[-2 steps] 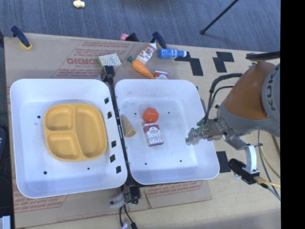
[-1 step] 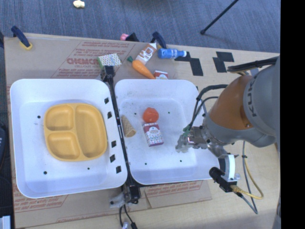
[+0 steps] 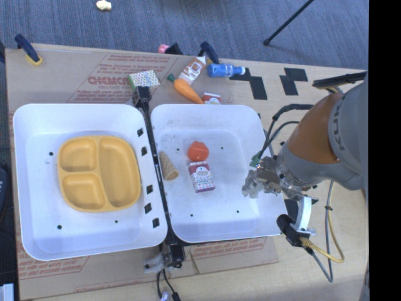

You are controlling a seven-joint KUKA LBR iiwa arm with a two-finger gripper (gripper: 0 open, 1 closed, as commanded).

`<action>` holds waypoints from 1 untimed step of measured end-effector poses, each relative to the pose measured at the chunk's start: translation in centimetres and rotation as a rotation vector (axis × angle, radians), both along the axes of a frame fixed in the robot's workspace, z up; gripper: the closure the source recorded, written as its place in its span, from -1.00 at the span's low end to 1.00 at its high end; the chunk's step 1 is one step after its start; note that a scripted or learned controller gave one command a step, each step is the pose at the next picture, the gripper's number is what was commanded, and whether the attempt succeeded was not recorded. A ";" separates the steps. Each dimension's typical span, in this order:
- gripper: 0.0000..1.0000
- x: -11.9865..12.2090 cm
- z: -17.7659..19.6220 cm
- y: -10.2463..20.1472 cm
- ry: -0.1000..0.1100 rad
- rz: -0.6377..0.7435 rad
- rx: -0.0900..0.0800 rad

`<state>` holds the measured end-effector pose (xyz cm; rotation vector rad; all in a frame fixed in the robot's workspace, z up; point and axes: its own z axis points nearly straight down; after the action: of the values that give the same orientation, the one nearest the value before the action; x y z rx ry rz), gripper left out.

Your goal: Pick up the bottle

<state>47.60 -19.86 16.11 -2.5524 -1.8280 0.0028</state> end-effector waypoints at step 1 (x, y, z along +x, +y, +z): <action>1.00 0.0 4.2 4.2 0.000 0.065 0.002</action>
<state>47.64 -15.66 20.34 -2.4905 -1.9095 0.0012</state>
